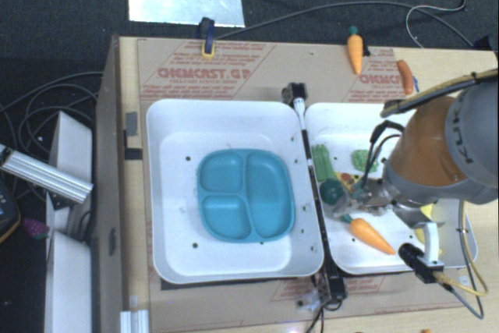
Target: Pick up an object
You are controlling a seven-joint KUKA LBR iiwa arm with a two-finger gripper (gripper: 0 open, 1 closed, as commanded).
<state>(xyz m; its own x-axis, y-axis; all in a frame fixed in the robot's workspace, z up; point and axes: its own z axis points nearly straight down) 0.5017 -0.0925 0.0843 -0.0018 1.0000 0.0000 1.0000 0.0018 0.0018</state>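
Gripper (pixel 348 203) sits low in the right bin (pixel 343 121), right beside the orange carrot (pixel 371 236), lined up for a grab; finger spread impossible to tell

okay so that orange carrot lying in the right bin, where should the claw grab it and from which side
Probably across the carrot's thick end, the upper-left part, coming straight down from above. It lies flat on the right bin's floor, tapering toward the lower right, so the narrow tip could slip. Closing across its width suits the long shape. The claw is just above it.
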